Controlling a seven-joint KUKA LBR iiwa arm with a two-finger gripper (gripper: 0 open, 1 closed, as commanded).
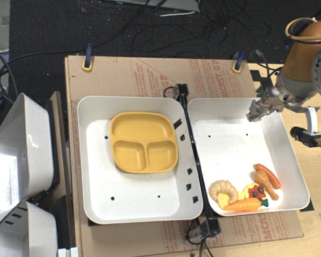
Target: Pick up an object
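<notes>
The gripper (pixel 256 114) hangs over the right bin (pixel 232 143) at its 1 o'clock corner – whether it is spread or pressed together I cannot tell. The toy foods – croissant (pixel 222 188), carrot (pixel 245 204), sausages (pixel 267 178) – cluster at that bin's 5 o'clock corner, well apart from it. A yellow divided plate (pixel 144 142) lies in the left bin (pixel 96 197)

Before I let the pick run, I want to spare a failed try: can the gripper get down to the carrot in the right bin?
Probably yes. The gripper hangs over the right bin's far corner, with bare floor between it and the carrot. But the carrot lies against other toy food by the near wall, so a clean grasp may be hard.
</notes>
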